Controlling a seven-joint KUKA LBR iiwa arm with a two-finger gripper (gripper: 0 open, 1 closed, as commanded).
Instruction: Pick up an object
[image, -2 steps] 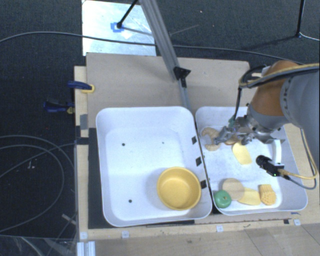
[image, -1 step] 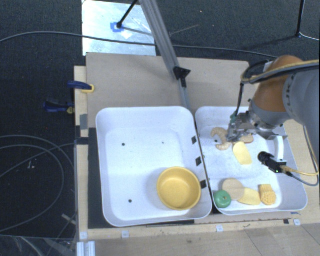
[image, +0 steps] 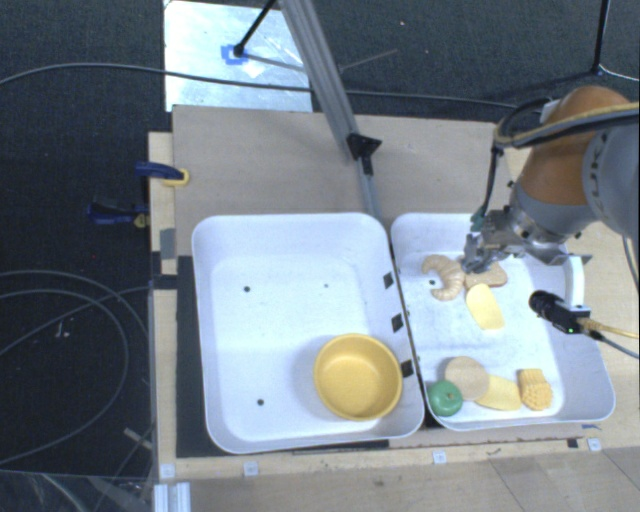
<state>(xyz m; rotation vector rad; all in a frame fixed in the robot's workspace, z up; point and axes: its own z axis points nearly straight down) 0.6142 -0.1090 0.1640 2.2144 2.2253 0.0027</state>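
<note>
On my feed, the left bin (image: 290, 330) sits on the surface (image: 270, 160) and carries a yellow bowl (image: 358, 375) at about five o'clock. In the right bin (image: 500, 330), a green ball (image: 444, 399) lies at seven o'clock, touching a round tan piece (image: 467, 377); a yellow wedge (image: 501, 395) and a corn cob (image: 535, 389) follow along the lower wall. A tan croissant (image: 445, 275) lies near eleven o'clock, a pale yellow slab (image: 486, 307) just beside it. The end effector (image: 483, 254) hangs at the croissant's three o'clock edge; whether it is spread or pinching, I cannot tell.
</note>
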